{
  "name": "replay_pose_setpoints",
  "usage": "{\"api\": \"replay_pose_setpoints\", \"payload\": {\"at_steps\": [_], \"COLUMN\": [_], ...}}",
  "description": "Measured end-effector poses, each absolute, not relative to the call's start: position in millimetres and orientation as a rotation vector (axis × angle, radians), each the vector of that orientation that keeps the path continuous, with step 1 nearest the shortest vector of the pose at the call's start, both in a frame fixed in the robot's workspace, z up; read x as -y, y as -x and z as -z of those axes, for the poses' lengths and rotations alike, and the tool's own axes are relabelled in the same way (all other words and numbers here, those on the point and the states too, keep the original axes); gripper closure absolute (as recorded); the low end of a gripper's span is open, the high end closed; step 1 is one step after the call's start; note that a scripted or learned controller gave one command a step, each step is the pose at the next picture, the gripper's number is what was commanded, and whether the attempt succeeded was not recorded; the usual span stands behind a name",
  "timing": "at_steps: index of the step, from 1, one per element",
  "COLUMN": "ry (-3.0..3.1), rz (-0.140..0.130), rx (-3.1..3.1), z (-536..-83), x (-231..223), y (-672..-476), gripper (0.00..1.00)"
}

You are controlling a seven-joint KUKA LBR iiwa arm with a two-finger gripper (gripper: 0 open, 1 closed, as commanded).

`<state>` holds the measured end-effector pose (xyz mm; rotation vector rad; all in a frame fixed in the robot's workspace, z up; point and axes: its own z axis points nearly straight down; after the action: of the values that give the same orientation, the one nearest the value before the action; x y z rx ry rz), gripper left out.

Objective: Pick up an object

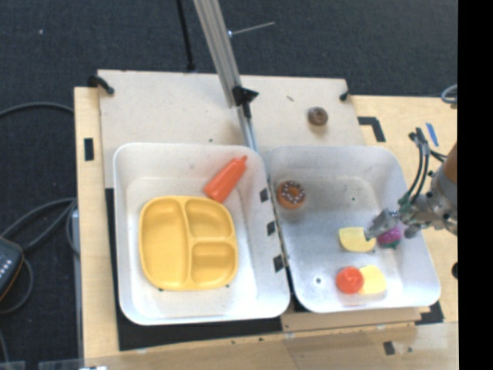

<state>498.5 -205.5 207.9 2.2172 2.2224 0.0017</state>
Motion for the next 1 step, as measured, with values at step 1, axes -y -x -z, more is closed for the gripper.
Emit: {"api": "replay_pose_setpoints", "payload": {"at_steps": [1], "ry": [-2.214], "rz": [-0.005], "rx": [-2.220], "z": [-219.2], "x": [206.5], "y": [-499.8], "gripper": [1.00]}}
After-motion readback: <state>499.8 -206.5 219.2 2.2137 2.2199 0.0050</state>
